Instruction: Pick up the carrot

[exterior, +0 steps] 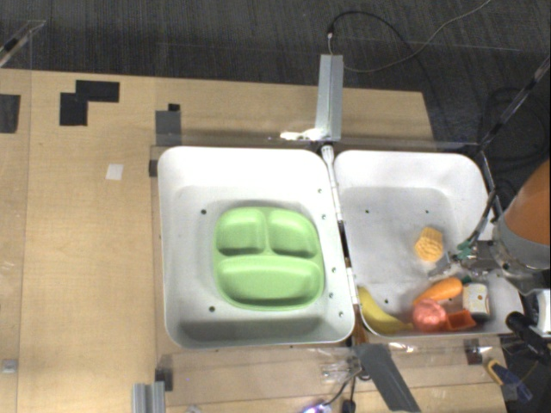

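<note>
Carrot (442, 289): right bin (405, 183), near front-right corner, long axis roughly left-right, tilted slightly. Same bin: banana (379, 315), pink fruit (429, 316) touching the carrot's front, yellow piece (429, 244) behind. Left bin (176, 231): green divided plate (267, 256). Pincer (473, 261) just right of carrot; state cannot be told.

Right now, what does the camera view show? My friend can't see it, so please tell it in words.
The gripper sits low at the right side of the right bin, next to the carrot. Near it lie a pink ball-like toy, a banana and a yellow chunk. The left bin holds a green divided plate.
</note>
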You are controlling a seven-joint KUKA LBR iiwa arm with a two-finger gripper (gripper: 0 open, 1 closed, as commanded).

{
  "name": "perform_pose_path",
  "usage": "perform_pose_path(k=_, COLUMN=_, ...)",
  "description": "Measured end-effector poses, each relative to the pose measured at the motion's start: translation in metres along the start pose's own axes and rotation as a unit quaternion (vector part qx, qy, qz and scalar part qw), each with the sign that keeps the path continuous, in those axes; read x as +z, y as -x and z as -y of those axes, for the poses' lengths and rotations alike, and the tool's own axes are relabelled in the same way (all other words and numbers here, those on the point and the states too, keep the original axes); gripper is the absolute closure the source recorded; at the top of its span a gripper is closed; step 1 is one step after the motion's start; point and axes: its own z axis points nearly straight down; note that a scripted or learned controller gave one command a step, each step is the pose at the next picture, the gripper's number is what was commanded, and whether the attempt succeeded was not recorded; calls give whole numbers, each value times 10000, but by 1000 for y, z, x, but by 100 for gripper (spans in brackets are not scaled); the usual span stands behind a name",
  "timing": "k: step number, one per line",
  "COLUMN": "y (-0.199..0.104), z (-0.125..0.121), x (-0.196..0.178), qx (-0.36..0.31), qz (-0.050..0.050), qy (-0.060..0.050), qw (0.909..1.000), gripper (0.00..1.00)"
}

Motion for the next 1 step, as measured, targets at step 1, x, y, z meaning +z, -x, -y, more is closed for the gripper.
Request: perform_pose_path(k=1, y=-33, z=-60, x=6, qx=410, qz=2, qy=46, qw=9991, gripper=0)
